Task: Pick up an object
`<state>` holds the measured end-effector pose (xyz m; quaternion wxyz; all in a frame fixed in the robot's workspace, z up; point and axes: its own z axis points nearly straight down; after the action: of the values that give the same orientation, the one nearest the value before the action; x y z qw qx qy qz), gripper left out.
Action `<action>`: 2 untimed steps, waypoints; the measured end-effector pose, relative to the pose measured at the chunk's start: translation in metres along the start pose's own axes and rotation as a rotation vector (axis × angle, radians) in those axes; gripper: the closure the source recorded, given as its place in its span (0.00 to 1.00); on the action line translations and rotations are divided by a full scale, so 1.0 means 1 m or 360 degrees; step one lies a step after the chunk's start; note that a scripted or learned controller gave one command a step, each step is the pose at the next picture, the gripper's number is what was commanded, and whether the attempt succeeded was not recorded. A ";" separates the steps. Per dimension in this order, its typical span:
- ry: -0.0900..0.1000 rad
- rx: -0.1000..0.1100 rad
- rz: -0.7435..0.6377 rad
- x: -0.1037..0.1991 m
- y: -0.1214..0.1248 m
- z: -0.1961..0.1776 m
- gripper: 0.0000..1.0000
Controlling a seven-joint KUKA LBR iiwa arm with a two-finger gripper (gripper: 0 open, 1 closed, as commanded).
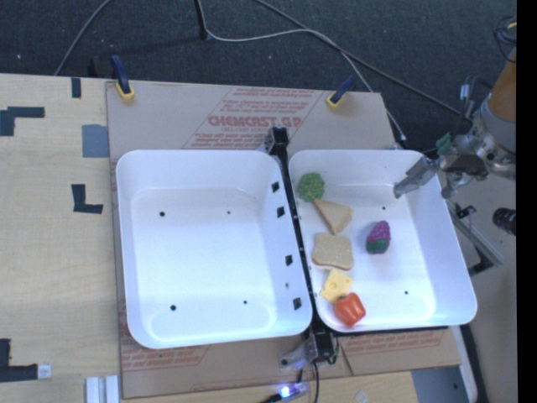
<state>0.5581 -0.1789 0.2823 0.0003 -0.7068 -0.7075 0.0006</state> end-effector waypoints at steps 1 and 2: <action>0.0007 0.0013 -0.0012 0.072 0.061 0.117 0.00; -0.0004 -0.0002 -0.0003 0.079 0.070 0.202 0.00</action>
<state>0.6278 -0.0995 0.0799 -0.0010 -0.7061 -0.7081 0.0009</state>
